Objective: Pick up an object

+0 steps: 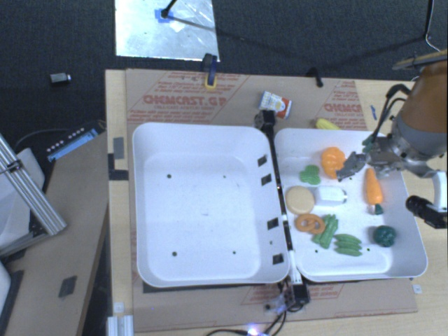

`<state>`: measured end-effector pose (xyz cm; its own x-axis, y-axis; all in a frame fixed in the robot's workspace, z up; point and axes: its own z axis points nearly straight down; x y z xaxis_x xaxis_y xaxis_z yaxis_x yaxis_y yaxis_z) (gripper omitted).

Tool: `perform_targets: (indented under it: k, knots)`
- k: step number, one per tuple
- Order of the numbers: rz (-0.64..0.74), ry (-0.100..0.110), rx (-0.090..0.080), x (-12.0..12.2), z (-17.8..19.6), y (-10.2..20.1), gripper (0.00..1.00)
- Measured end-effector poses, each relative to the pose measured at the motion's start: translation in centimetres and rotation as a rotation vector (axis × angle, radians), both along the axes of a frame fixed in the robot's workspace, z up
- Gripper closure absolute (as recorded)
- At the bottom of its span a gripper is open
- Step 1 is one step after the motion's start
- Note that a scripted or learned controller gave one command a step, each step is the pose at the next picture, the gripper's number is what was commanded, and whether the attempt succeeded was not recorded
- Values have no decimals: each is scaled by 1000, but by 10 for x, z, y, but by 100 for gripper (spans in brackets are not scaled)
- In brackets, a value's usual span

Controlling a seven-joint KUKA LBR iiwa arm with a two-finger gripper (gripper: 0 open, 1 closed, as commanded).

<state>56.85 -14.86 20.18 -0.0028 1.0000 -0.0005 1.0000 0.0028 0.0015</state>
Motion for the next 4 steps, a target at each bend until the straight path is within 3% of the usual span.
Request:
perform_targets:
  k: [1,2,3,4]
  knots:
    - [3,-3,0,33,-4,-4,0]
    - [7,-9,-2,95,-85,37,0]
    - [5,-15,-3,96,-68,34,100]
    - [3,-1,0,101,-89,44,100]
